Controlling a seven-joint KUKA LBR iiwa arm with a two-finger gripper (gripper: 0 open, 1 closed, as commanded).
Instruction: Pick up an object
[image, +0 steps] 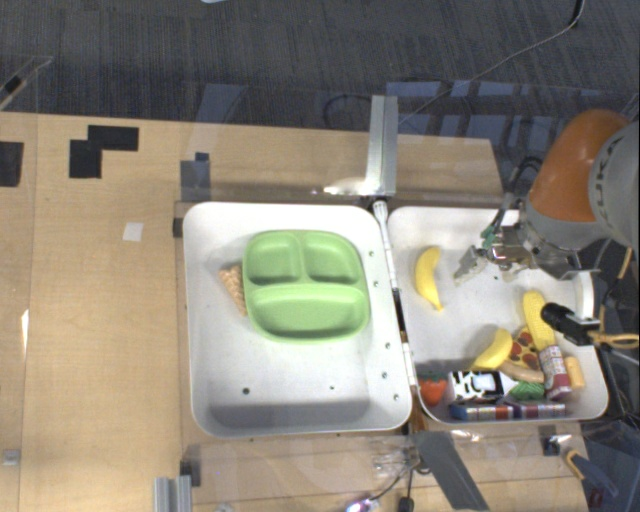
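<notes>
Two white bins side by side on the table (90, 300). Left bin (215, 385): a green divided tray (303, 283) near its middle, a tan item (232, 288) showing from under the tray's left edge. Right bin (440, 345): a banana (428, 277) lying alone at left centre; at lower right, a heap (515, 375) of more bananas, a pizza-slice toy and small packages. The arm (585, 175) enters from the right; its jaws (472, 262), tips slightly apart and clamped on nothing, hang just right of the lone banana, apart from it.
</notes>
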